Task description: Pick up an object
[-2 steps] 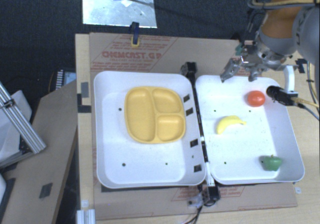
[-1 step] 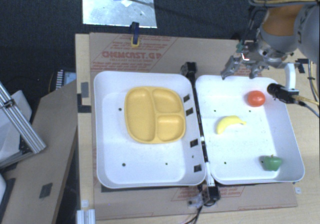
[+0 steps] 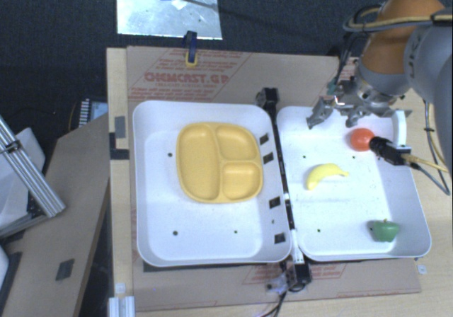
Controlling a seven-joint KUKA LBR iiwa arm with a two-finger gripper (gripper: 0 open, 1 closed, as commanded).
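Note:
A yellow banana point(image 3: 325, 175) lies in the middle of the right bin point(image 3: 403, 199). An orange-red ball point(image 3: 360, 139) rests near that bin's far right side. A green fruit-like object point(image 3: 383, 230) sits in its near right corner. My gripper point(image 3: 333, 118) hangs over the far part of the right bin, just left of the orange-red ball and well behind the banana. Its two fingers are spread apart with nothing between them.
The left bin point(image 3: 159, 231) holds a yellow divided plate point(image 3: 218, 162) at its middle. A black hinge strip point(image 3: 277, 167) runs between the two bins. Cardboard point(image 3: 212, 75) lies under both bins.

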